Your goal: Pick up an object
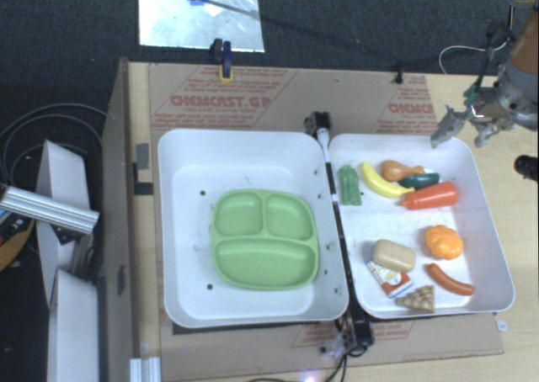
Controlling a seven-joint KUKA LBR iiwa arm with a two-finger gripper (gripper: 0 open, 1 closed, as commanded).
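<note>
Pizza slice point(417, 298) is sat at the right bin's point(495, 229) near edge, other toys piled behind. Gripper point(468, 126) is hung spread over that bin's far right corner, nothing pinched, so nothing's picked yet.

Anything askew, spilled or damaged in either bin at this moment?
Nothing stands out. The green divided plate lies flat in the left bin. The toy foods, among them a banana and a carrot, all lie inside the right bin. The gripper hovers open above its far corner.
</note>
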